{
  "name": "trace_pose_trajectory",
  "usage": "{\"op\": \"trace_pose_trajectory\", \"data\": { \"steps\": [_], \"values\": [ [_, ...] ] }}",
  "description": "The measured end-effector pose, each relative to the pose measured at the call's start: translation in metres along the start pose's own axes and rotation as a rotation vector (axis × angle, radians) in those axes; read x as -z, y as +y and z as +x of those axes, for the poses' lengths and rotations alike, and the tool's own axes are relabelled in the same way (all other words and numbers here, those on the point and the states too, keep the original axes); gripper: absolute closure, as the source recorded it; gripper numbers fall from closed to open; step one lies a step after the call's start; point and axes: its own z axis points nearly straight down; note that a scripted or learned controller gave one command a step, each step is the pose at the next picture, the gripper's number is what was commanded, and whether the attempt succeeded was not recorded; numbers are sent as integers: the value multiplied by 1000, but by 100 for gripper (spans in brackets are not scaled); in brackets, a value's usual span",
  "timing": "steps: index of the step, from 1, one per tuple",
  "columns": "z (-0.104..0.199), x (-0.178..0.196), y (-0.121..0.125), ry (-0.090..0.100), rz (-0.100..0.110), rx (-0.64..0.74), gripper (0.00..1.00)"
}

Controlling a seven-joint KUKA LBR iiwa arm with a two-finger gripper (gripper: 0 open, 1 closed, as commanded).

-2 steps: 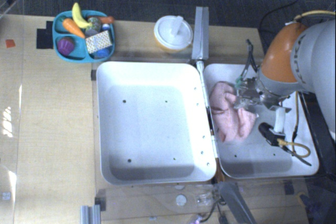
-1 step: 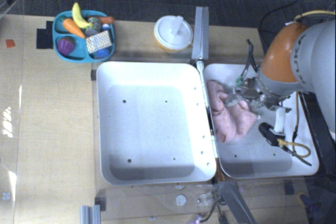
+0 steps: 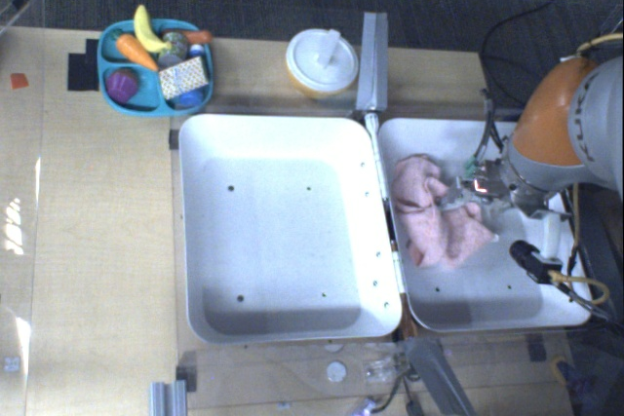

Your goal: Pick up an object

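**Desk:** What does the overhead camera give you on the arm?

**Operator:** From my remote seat I see the gripper [image 3: 456, 201] low inside the right bin [image 3: 468, 312], reaching in from the right. The orange band sits just behind it at the frame's edge, with the grey wrist below. The tool points left, toward the divider between the bins.

**Desk:** And the fingers?

**Operator:** I cannot tell their state. The tip is buried in, or lies against, the pink cloth [image 3: 434, 211], and the folds blur the metal.

**Desk:** Where does the cloth lie?

**Operator:** Crumpled in the right bin's left half, close to the divider wall. The gripper's tip touches its right side, about the middle of the heap. The cloth rests on the bin floor; I see no part of it lifted.

**Desk:** Farther out?

**Operator:** The left bin [image 3: 195, 239] stands just beside the right one. Behind it, on the bench, are a white lidded cup [image 3: 322, 61] and a blue tray [image 3: 112, 100] of toy food, both well apart from the arm.
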Motion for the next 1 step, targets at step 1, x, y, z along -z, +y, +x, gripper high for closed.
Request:
{"op": "trace_pose_trajectory", "data": {
  "steps": [1],
  "values": [
    [3,13,4,2,-10,3,100]
  ]
}}
